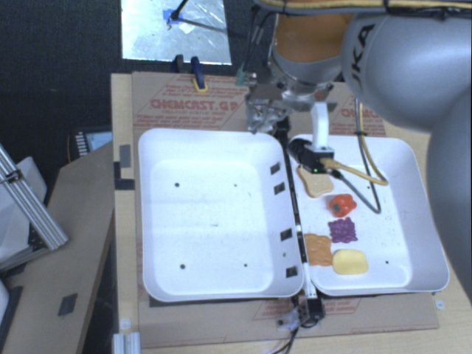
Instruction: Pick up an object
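The hand (269,116) hovers at the far edge between the bins; I cannot tell its state. Toy foods lie in the right bin (413,198), nearest the tan slice (316,182). Approach step: next, descend there.

**Arm over the bins' far edge**

I see the grey arm with its orange band (317,21) reaching in above the right shallow white bin (398,198). In that bin lie a tan slice (316,183), a red tomato-like piece (341,204), a purple cluster (343,230), an orange slab (318,249) and a yellow lump (349,262). The left white bin (214,212) sits just beside it on the worktop (88,198).
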